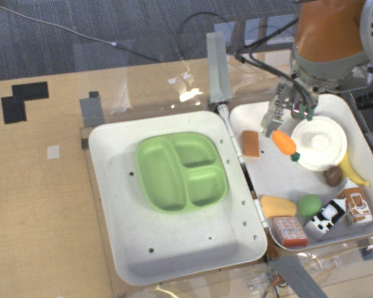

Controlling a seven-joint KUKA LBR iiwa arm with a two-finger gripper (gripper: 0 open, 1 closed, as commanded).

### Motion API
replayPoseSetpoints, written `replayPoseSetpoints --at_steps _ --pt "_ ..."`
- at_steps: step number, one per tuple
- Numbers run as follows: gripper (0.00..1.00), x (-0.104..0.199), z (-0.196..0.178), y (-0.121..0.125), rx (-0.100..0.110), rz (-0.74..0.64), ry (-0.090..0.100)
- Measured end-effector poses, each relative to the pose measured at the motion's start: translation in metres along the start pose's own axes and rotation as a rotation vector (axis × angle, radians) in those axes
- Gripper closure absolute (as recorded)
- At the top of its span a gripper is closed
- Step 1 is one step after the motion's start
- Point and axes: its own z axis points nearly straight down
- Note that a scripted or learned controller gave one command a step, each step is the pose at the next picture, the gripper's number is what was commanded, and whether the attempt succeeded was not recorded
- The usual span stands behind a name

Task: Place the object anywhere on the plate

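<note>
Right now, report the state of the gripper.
Two-finger gripper: fingers spread open, holding nothing, above the right white bin beside the small orange carrot.

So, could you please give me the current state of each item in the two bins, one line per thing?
Green three-compartment plastic plate: flat in left bin, nothing on it.
Orange toy carrot: lying in right bin, below the gripper, not gripped.
Small white round dish: upright, beside carrot.
Yellow toy banana: lying by dish.
Orange-brown rectangular block: resting near the divider.
</note>
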Motion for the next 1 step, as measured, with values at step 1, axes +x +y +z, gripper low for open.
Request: replayPoseSetpoints --at_steps 1 --pt "1.0 0.0382 0.035 0.0659 -0.002 -0.116 0.005"
